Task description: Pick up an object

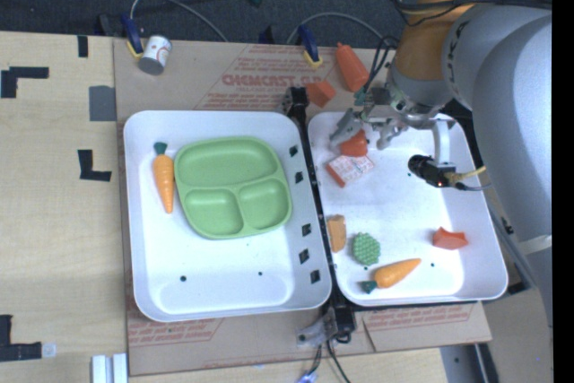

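Cardboard sheeting covers the worktop (54,193) before you, with two white bins side by side on it. Reading from the left: the left bin (148,274) holds a toy carrot (163,178) lying along its left wall, just beside a green divided plate (233,187). Behind the bins, a small white cylinder (155,53) lies on the cardboard. The right bin (475,274) holds, near its left wall, a tan block (336,232), a green knobbly piece (365,248) and a second toy carrot (394,273) along the front. Farther back you see a red-and-white packet (348,168), with a small red-orange object (355,144) touching its rear edge. The gripper (366,128) sits over that object, fingers spread apart and straddling it, nothing lifted. A red piece (449,238) lies near the right wall.
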